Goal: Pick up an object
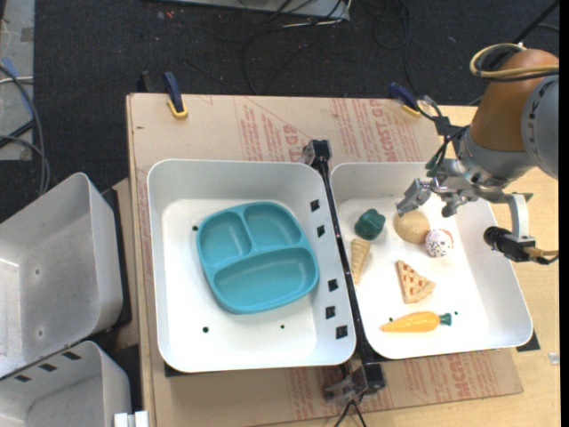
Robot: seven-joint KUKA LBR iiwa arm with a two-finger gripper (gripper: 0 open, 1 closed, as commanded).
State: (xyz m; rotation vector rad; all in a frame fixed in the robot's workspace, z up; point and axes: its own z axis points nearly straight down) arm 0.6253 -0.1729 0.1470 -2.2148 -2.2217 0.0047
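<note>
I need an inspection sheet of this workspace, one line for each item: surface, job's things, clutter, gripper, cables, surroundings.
Surface: brown bench board bears the left bin and the right bin, side by side.
Job's things: in the right bin lie a green piece, a potato, a speckled ball, a cone, a pizza slice and a carrot. The potato and ball touch.
Clutter: a teal divided plate lies in the left bin.
Gripper: gripper hangs over the right bin's far part, above the potato; nothing seen between its fingers.
Cables: black cables on the dark floor behind.
Surroundings: blue-and-yellow clamps on the board's far edge; white tubs at left.
</note>
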